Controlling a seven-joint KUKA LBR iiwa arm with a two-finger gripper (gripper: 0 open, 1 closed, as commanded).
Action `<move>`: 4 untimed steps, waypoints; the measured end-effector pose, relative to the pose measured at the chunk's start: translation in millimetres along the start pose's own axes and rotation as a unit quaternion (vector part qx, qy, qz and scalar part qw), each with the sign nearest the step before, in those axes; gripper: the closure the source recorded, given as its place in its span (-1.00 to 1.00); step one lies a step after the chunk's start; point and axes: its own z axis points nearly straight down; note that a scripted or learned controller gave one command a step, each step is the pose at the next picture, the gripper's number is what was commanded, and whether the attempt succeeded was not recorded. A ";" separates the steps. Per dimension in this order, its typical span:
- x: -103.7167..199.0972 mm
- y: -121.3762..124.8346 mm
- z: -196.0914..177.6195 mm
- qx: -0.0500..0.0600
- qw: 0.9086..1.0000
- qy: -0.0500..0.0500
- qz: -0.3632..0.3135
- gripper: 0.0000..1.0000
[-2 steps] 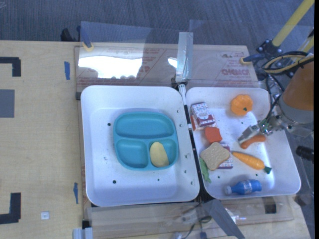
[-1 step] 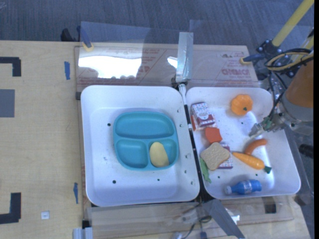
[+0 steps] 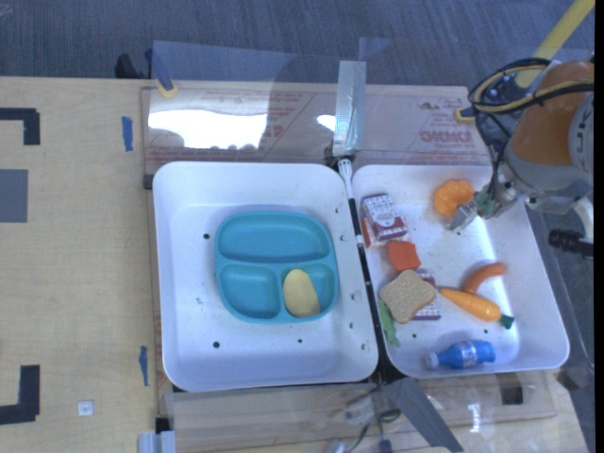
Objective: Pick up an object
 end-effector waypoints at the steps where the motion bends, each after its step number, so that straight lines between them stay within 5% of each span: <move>1: 59.9 30.6 -26.8 -0.002 0.999 0.000 -0.040 1.00; 2: 67.6 60.2 -6.6 -0.002 0.993 0.000 0.115 1.00; 3: 67.9 59.7 -5.3 -0.001 0.993 0.000 0.114 -1.00; 4: 109.4 -43.4 -3.6 0.001 0.995 0.001 0.104 -1.00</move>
